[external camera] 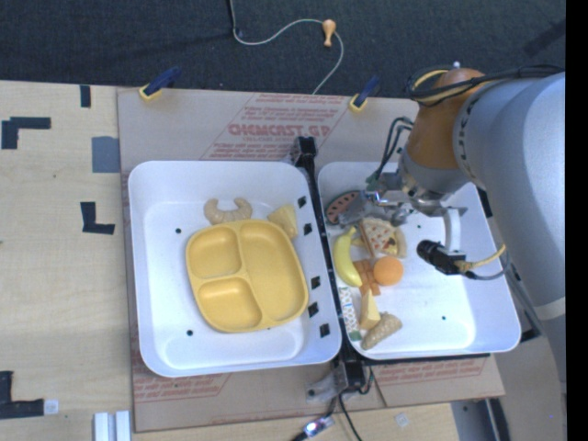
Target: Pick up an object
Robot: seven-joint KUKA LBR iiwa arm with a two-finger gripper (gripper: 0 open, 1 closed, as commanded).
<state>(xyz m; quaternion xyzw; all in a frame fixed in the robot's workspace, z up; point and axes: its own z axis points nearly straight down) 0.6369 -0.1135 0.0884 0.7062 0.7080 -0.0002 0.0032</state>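
The right bin (459, 324) holds a pile of toy food along its left side: a yellow banana (345, 259), an orange ball (389, 271), a toast-like slice (379, 238), a round dark piece (343, 208) and an ice-cream cone (380, 329). My gripper (389, 204) reaches down over the top of this pile, just above the toast slice and right of the dark round piece. The grey arm with its orange band (441, 127) covers the wrist.
The left bin (156, 246) holds a yellow divided tray (246, 275), a tan curved piece (227, 210) and a pale yellow wedge (285, 219). A black cable connector (439, 256) hangs over the right bin. Blue-yellow clamps (158, 83) hold the cardboard base.
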